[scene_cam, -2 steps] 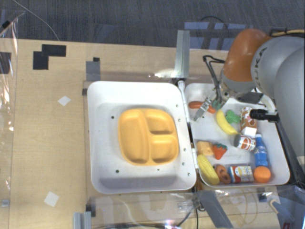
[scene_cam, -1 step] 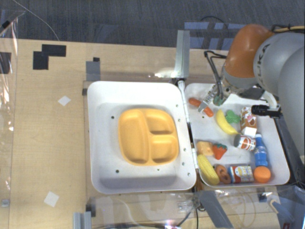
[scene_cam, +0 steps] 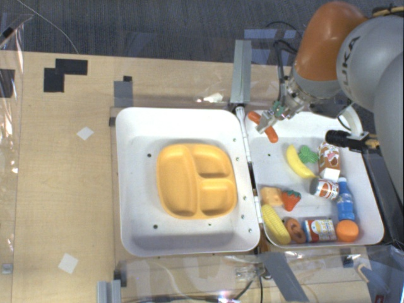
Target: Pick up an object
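The gripper (scene_cam: 273, 115) hangs at the far left corner of the right bin (scene_cam: 372, 188), and a small orange carrot-shaped toy (scene_cam: 271, 133) sits right under it, with another orange bit (scene_cam: 253, 117) just to its left by the rim. I cannot tell whether the jaws are apart or clamped on anything.

The carrot looks to me like light, hard plastic, smooth and a little slippery, so a pinch across its narrow middle seems the safest hold.

Counting the right bin: one banana (scene_cam: 298, 161), one green piece (scene_cam: 308, 154), one corn cob (scene_cam: 274, 223), one doughnut-like ring (scene_cam: 294, 226), one orange ball (scene_cam: 347, 230), one blue bottle (scene_cam: 344, 202), and three small cans or cartons (scene_cam: 329, 160) near the right wall and the near edge.

The left bin (scene_cam: 136, 188) holds one yellow divided tray (scene_cam: 196, 180). Both bins rest on the bench (scene_cam: 57, 188).
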Available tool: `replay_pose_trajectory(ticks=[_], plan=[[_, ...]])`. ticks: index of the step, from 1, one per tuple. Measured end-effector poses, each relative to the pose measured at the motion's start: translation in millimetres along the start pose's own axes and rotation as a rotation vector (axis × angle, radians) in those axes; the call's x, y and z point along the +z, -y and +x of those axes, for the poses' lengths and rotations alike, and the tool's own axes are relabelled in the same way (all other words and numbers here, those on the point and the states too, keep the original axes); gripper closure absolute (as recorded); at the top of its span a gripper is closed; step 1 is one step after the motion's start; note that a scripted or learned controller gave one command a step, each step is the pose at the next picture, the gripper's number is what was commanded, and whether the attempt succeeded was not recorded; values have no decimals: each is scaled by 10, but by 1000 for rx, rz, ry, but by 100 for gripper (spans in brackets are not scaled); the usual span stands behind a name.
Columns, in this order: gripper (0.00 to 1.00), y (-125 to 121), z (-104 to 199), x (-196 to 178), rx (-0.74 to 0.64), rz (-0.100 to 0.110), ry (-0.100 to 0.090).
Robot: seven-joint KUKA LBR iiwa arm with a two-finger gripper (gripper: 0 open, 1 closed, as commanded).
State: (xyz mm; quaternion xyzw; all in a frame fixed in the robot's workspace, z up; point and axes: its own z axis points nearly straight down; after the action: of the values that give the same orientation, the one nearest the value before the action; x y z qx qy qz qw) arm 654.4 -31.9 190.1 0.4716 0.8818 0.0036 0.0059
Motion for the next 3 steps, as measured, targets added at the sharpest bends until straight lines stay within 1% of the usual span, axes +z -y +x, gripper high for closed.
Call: replay_pose_trajectory(ticks=[1, 2, 3], plan=[[0, 19, -5, 27, 2, 5, -2], [0, 582, -254, 917, 158, 2, 1], [0, 524, -1021, 927, -45, 13, -20]])
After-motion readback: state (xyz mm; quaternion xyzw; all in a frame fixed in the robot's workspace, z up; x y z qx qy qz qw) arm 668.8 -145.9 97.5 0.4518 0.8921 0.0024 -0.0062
